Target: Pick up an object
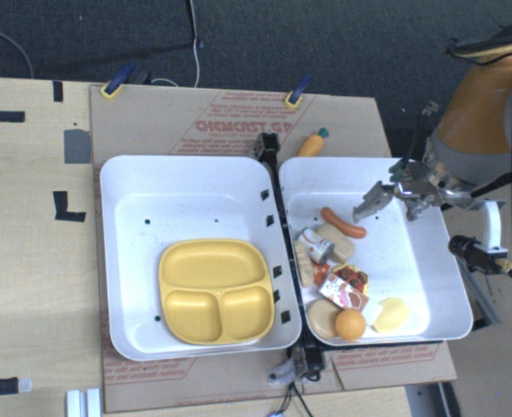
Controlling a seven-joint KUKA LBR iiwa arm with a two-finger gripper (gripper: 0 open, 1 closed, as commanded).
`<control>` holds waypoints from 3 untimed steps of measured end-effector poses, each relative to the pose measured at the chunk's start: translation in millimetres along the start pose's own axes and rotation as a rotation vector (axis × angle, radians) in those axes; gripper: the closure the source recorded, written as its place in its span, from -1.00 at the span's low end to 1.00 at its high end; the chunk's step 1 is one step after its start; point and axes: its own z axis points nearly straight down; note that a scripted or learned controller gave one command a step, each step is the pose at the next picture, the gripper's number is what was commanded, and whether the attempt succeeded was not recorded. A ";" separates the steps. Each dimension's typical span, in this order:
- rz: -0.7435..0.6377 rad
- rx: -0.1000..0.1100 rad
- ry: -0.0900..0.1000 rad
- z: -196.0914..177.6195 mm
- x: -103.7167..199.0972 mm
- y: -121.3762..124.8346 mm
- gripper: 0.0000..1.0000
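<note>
your gripper point(384, 200) hangs over the right bin point(429, 276), just right of the toy hot dog point(342, 221). fingers spread open, holding nothing.

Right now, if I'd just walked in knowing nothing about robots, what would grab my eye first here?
Probably the big yellow divided tray, lying alone in the left bin. Next, the jumble of toy food in the right bin: a red sausage, an orange fruit and a pale lemon near the front. Then the end effector, reaching in from the right above the sausage.
</note>
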 end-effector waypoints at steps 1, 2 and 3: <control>0.000 -0.021 -0.005 130.3 -15.3 28.1 -1.00; -0.006 -0.003 0.002 150.5 37.5 57.1 -1.00; -0.001 -0.003 0.000 150.1 36.2 91.2 -1.00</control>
